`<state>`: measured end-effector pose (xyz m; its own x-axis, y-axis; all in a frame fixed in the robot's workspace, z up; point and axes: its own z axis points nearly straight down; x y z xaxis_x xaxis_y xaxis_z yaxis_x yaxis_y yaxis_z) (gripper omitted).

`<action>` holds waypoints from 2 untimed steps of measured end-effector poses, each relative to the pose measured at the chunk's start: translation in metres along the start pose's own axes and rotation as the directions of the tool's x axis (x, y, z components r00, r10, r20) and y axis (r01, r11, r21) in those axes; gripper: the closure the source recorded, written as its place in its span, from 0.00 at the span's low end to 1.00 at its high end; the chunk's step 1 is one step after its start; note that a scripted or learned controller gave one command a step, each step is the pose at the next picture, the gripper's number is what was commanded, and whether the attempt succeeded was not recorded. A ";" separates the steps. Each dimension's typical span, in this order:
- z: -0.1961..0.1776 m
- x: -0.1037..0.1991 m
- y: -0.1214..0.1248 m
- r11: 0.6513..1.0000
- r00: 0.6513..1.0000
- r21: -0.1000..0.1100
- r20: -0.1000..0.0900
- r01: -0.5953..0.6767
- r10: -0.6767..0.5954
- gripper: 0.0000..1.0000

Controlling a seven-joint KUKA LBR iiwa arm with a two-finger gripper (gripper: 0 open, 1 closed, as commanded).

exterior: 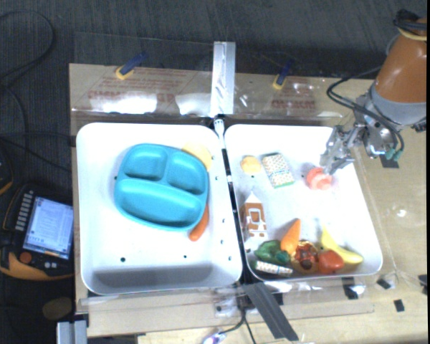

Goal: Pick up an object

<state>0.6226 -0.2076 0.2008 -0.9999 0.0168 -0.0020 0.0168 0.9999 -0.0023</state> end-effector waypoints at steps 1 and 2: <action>0.000 0.000 0.000 1.000 1.000 0.001 0.001 0.000 0.000 0.00; 0.109 0.034 -0.015 0.957 0.957 -0.002 0.002 -0.289 0.289 0.00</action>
<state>0.5891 -0.2220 0.0917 -0.9524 0.3049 -0.0050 0.3049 0.9524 -0.0001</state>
